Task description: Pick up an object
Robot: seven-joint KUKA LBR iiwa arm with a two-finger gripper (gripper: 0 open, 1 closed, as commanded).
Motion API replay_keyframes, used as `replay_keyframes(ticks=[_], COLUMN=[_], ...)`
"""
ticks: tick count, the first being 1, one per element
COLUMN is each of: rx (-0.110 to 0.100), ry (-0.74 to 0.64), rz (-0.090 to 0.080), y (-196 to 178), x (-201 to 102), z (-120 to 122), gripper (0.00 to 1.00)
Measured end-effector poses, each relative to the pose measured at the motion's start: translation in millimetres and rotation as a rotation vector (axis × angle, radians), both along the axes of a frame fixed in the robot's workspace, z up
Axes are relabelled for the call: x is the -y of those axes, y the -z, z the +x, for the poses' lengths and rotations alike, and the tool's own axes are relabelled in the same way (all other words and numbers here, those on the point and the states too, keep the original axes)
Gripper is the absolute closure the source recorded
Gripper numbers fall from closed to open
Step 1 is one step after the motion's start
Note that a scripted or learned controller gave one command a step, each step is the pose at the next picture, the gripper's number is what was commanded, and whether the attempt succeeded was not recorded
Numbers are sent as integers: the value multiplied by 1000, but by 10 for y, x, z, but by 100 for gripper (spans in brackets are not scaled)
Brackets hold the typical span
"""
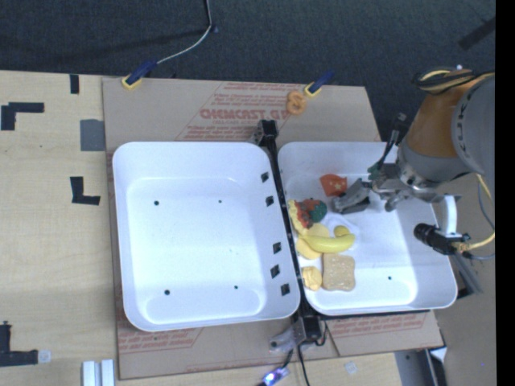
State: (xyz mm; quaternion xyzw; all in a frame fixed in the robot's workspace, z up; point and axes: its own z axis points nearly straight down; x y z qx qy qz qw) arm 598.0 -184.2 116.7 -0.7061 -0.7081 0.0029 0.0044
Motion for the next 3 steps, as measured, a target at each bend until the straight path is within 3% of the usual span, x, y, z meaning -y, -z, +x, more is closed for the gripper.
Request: replay_keyframes(ticks=[1,2,3], rx=[9,11,10], ry=[-1,0,-5], rz=[-3,-3,1], y=[345,211,-721], x=[-254,-242,-1193], z=[240,241,-251], gripper=[0,100,100])
